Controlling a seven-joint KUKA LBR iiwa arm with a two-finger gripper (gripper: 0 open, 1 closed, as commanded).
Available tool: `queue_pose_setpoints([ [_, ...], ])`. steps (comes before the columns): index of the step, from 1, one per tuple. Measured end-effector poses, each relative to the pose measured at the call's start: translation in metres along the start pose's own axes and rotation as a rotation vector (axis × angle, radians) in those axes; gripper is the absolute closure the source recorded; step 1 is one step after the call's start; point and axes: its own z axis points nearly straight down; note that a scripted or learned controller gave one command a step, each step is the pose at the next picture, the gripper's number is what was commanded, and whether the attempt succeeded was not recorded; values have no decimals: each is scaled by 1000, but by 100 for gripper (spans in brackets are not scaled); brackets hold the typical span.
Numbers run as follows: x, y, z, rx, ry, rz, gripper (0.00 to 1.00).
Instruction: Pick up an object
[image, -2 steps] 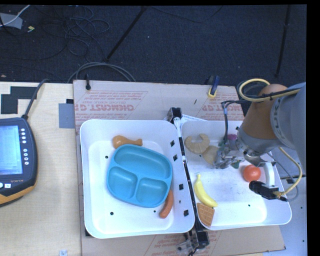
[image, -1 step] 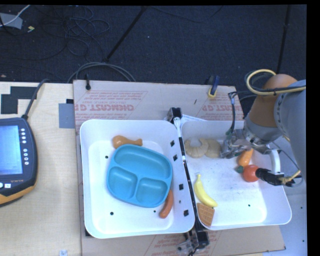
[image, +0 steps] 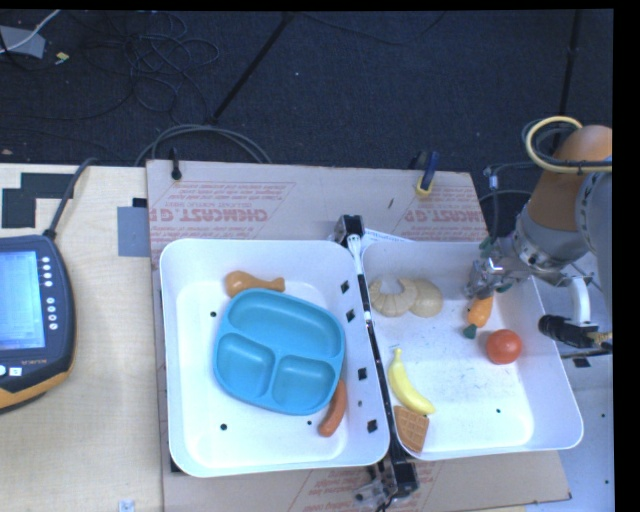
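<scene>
Left bin (image: 190, 300): mostly taken up by a blue divided plate (image: 280, 350), three compartments, sitting a bit tilted in the middle. An orange-tan drumstick toy (image: 252, 284) pokes out just past the plate's upper left edge, and a reddish hot dog (image: 334, 410) lies right by the plate's lower right corner, close to the divider.

Right bin (image: 545, 420): holds the smaller stuff. Beige pretzel-looking bread toy (image: 404, 297) at upper left, yellow banana (image: 408, 386) near the divider in the lower left, waffle cone piece (image: 411, 428) just under the banana, nearly touching it. Red tomato (image: 504, 346) toward the right.

Carrot (image: 479, 311): small, orange, dark bit at its lower end, standing roughly upright in the upper right part of the right bin. Tomato is just beside it, lower right, not touching as far as I can see.

Gripper (image: 489, 277): comes in from the right of the frame and sits right on top of the carrot's upper end. Fingers look clamped on the carrot's top, though it's small and a bit fuzzy there.

Arm (image: 560, 200): grey with the orange band, upper right of frame.

Off to the side: a teach pendant (image: 30, 310) with a lit screen at the far left, blue clamp (image: 428, 172) on the cardboard's top edge.
</scene>
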Motion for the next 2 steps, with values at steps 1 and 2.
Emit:
queue_pose_setpoints([
  [1,1,-1,-9,3,-1,-4,100],
  [2,1,0,2,6,1,-5,100],
])
